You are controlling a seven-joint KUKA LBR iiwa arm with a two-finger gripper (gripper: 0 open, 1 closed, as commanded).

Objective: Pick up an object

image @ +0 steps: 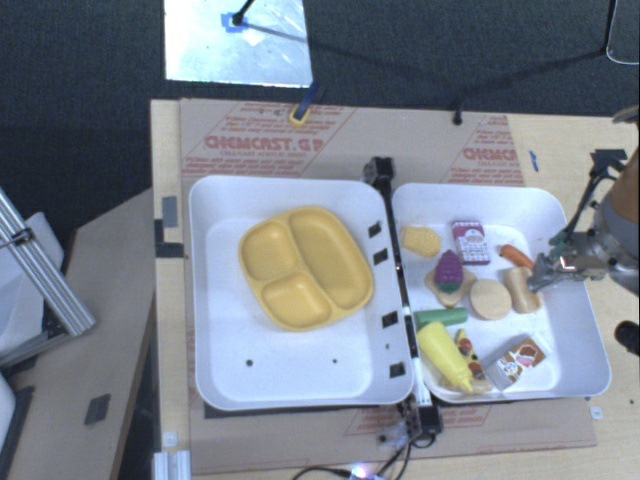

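Two shallow white plastic bins side by side on a cardboard-covered bench: left bin [215, 268] at centre of the frame, right bin [575, 338] toward the right edge. Inside the left bin, a yellow three-compartment plastic tray [305, 266], lying at a slant. Inside the right bin, a cluster of toy foods: a yellow corn-like piece [421, 240] at upper left, a small red-and-white carton [469, 242] just beside it, a purple grape-shaped piece [449, 268] on a tan slab, a round beige disc [490, 299], an orange carrot-like piece [517, 257] at upper right, a tan bone-shaped piece [519, 290] below it, a green stick [441, 317], a yellow squeeze bottle [444, 357] at the lower left corner, and a red-and-white box [514, 360] near the bottom. Grey two-finger gripper [548, 271] reaching in from the right edge, low over the right bin's upper right area, tips just beside the tan bone-shaped piece and the carrot-like piece. Too blurred and small to tell whether clenched or released; nothing visibly between the tips. Judged from this: still at the approach or descent stage, no object lifted, every toy resting in the bin. Left to do: settle on a target, most likely the bone-shaped piece, close on it, raise it clear.
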